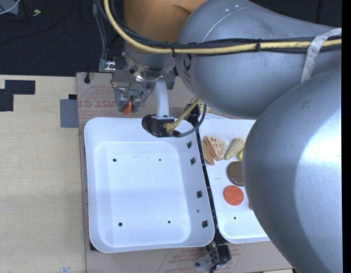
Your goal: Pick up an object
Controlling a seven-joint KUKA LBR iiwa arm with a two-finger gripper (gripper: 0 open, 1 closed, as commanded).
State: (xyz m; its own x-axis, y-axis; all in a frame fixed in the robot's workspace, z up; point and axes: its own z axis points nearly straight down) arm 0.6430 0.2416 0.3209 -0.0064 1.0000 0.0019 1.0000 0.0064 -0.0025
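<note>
I see an orange disc (232, 195) in the right bin (238, 232), centre-right of frame, beside a brown disc (236, 173) and wedge-shaped pieces (215, 148). It looks light, rigid and flat; I would pinch across its edges. Whether the gripper (131, 98), upper centre, is open or closed, I cannot tell.

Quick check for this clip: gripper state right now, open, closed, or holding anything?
Gripper: cannot be told. It sits above the far rim of the left bin, and nothing is visibly held.

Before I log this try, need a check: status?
End effector above left bin's far rim, nothing seen held. Orange disc in right bin. Arm covers that bin.
</note>
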